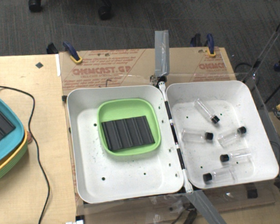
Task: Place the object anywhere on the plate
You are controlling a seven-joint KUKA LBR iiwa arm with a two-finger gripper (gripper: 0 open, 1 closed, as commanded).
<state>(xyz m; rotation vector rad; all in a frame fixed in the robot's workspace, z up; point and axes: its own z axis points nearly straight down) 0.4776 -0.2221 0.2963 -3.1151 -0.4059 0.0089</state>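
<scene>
Judged step: pre-grasp, nothing picked yet; the next move calls for reaching into the right bin (254, 106), closing on one clear vial, e.g. the uppermost vial (206, 111) right of frame centre, and carrying it left over the divider. Tool state: cannot tell. Contents: right bin holds about five clear black-capped vials, scattered and mostly apart; left bin (87, 180) holds the green plate (127, 108), centre frame, with a dark ribbed insert (128, 133) lying flat on it.
</scene>
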